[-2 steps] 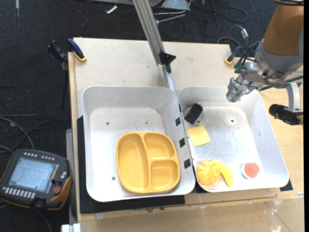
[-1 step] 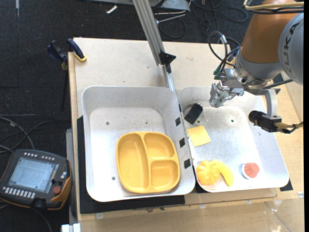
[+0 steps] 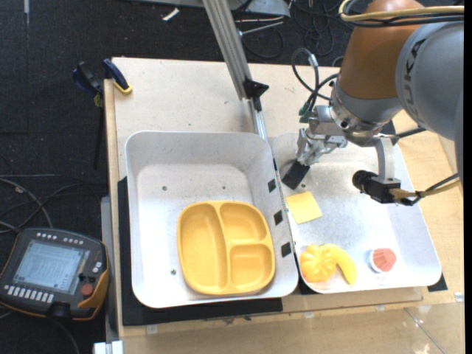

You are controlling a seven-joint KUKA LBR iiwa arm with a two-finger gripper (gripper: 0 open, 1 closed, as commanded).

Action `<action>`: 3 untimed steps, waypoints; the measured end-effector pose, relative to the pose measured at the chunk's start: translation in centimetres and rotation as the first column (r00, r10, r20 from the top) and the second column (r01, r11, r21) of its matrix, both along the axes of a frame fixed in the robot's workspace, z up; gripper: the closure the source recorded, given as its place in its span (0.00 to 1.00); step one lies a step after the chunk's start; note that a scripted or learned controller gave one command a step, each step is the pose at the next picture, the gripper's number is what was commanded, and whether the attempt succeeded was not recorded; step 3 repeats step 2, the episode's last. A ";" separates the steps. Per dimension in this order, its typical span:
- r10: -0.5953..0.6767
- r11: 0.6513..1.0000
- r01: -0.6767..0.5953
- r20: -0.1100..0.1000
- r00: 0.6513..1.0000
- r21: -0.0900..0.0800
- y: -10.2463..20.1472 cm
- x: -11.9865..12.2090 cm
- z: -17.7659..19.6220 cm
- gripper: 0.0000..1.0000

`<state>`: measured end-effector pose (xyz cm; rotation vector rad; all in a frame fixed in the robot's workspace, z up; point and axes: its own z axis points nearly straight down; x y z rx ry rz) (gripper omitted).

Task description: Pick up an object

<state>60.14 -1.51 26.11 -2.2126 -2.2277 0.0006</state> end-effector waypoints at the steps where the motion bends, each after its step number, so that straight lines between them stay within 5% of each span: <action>1: 0.001 1.000 -0.001 0.001 1.000 0.000 5.0 -0.6 0.1 1.00; 2: 0.001 1.000 -0.001 -0.002 1.000 0.000 10.3 -0.9 -1.9 1.00; 3: 0.001 1.000 -0.001 -0.002 1.000 0.000 10.3 -0.9 -1.9 1.00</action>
